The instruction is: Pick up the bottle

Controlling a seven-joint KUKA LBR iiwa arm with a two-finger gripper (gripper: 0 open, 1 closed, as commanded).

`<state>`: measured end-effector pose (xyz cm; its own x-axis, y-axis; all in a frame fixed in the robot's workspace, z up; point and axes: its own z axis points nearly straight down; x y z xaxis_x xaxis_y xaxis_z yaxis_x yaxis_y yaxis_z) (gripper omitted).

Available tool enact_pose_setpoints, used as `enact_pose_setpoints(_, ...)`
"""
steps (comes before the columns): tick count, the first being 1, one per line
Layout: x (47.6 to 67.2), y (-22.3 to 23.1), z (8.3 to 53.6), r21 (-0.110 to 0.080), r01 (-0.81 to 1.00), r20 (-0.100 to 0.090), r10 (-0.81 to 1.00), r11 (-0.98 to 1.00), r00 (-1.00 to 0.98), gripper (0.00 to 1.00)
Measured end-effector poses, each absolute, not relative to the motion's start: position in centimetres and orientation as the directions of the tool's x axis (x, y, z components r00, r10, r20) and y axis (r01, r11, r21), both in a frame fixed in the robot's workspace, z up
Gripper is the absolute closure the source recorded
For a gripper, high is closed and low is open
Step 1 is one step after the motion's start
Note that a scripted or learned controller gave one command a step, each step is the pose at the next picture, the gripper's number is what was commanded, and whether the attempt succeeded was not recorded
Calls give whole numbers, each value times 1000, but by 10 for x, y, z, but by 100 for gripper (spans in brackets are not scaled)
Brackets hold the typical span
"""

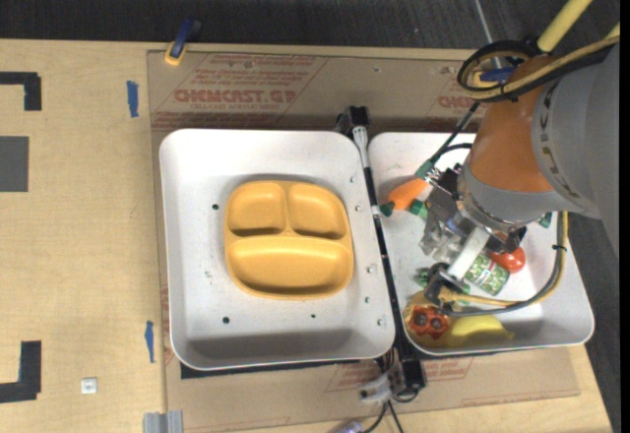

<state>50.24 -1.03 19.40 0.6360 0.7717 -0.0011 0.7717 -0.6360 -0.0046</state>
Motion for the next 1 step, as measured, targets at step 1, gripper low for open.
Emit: enact_pose_setpoints(1,479,-38,184,-3,955,1,955,-297,297,100)
